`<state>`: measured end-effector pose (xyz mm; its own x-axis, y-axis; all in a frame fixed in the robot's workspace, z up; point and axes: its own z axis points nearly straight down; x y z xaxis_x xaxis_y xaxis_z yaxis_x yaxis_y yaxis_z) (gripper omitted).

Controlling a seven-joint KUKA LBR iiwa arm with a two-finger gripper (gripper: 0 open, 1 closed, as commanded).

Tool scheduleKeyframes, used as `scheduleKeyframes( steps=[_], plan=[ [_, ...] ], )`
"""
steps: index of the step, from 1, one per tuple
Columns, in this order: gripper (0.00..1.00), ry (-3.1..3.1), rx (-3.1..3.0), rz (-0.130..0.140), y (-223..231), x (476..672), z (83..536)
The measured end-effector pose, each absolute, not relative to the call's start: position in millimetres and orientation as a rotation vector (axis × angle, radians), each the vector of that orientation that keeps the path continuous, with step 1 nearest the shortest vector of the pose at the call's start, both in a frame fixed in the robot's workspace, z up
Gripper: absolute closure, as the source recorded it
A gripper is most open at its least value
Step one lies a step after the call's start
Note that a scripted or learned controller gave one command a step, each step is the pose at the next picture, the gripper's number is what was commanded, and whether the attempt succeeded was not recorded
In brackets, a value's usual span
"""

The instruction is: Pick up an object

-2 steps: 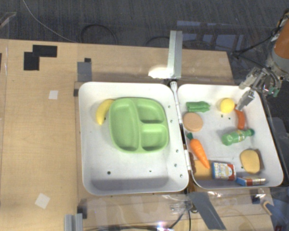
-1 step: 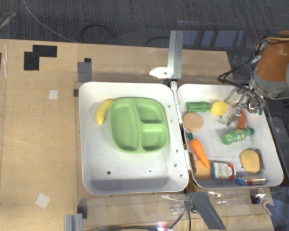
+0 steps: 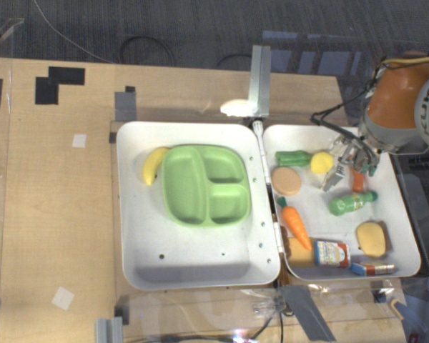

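Note:
The right bin (image 3: 400, 213) holds several toy foods. A yellow lemon (image 3: 322, 163) lies by a green bottle (image 3: 293, 158) and a tan round bun (image 3: 287, 182). A second green bottle (image 3: 352, 204), a carrot (image 3: 295, 224), a bread roll (image 3: 372, 239) and a red packet (image 3: 330, 252) lie nearer the front. My gripper (image 3: 345, 177) hangs low over the bin's back right, just right of the lemon. It is open, with one grey finger (image 3: 332, 179) pointing down-left. A small red-orange item (image 3: 357, 181) sits beside the other finger. Nothing is held.
The left bin (image 3: 150, 256) bears a green divided plate (image 3: 204, 184) with a banana (image 3: 154, 164) at its left edge. A blue and red tube (image 3: 373, 269) lies at the right bin's front wall. A metal post (image 3: 260, 77) stands behind the divide.

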<state>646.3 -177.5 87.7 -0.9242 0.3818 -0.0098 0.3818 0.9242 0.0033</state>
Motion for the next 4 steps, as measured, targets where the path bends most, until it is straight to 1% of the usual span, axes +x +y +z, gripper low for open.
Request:
scheduleKeyframes(
  steps=[1,2,3,4],
  plan=[
    [0.00,3.030,0.785,0.005,-108,622.4,89],
    [0.00,3.012,0.843,0.003,-85,613.4,89],
    [1.00,3.004,0.833,0.005,-84,616.7,103],
    [1.00,2.958,1.012,0.009,-46,655.0,191]
  ],
)
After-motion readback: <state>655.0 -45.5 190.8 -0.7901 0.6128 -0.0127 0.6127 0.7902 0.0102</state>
